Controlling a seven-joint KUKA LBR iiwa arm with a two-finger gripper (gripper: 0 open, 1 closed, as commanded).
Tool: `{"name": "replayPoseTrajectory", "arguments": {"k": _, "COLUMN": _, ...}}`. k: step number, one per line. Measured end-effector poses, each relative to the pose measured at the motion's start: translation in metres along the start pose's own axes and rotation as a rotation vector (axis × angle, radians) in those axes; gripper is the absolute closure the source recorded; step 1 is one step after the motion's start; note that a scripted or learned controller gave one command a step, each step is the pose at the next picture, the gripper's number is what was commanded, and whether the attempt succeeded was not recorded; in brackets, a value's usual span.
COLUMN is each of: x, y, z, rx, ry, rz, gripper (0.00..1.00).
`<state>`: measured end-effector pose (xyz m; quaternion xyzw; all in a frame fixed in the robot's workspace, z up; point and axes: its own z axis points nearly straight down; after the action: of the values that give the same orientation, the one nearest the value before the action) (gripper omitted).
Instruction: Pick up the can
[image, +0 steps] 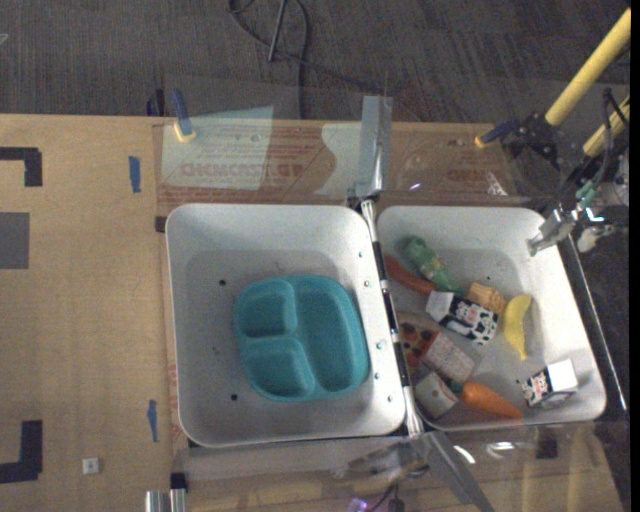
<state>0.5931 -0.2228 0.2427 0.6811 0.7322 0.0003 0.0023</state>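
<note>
The left bin (190, 250) on the worktop (80, 300) holds a teal divided tray (300, 337), lying flat near its middle. The right bin (575, 330) is crowded. Along its left side lie a carrot (408, 273), a green bottle (425, 258) and a black-and-white carton (465, 317). Lower down sits what may be the can (435, 393), a small pale cylinder tipped against the near-left corner; the view is too soft to be sure. A second carrot (490, 400) lies just beside it, a banana (516, 324) farther right, and a small carton (550, 384) near the right wall. The gripper (572, 215) hangs over the bin's far-right corner, well apart from these; whether its fingers are open or closed cannot be told.
</note>
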Motion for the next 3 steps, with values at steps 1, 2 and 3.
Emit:
{"name": "replayPoseTrajectory", "arguments": {"k": 1, "x": -0.005, "y": 0.075, "z": -0.115, "rx": 0.0, "ry": -0.001, "rz": 0.082, "gripper": 0.0}}
{"name": "replayPoseTrajectory", "arguments": {"k": 2, "x": -0.005, "y": 0.075, "z": -0.161, "rx": -0.001, "ry": -0.001, "rz": 0.12, "gripper": 0.0}}
{"name": "replayPoseTrajectory", "arguments": {"k": 3, "x": -0.003, "y": 0.075, "z": -0.194, "rx": -0.001, "ry": -0.001, "rz": 0.133, "gripper": 0.0}}
